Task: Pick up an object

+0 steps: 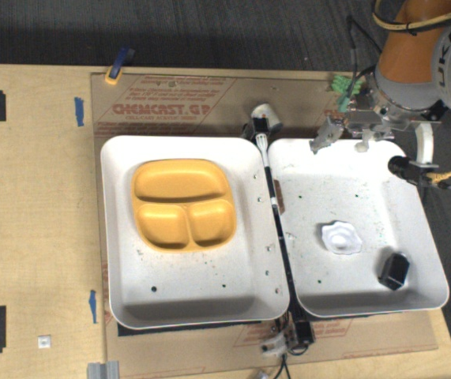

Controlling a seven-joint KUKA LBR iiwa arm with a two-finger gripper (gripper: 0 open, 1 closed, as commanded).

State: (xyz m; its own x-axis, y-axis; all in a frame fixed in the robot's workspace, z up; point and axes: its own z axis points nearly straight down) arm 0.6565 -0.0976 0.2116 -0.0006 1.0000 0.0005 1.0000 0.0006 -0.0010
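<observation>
Gripper [343, 136] hangs over the far edge of the right bin [415, 212], fingers spread, nothing between them. White crumpled object [341, 238] lies mid right bin, well apart from the gripper. Black block [394, 270] sits near it, toward the bin's near right corner. Yellow divided tray [184, 203] lies in the left bin [122, 235].

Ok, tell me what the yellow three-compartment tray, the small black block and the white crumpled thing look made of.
Yellow three-compartment tray: likely moulded plastic, smooth, with soft highlights on its rounded ridges.
Small black block: matte and dark; plastic or rubber, unclear.
White crumpled thing: glossy folds suggest thin plastic film or wrapper; hard to confirm.
</observation>
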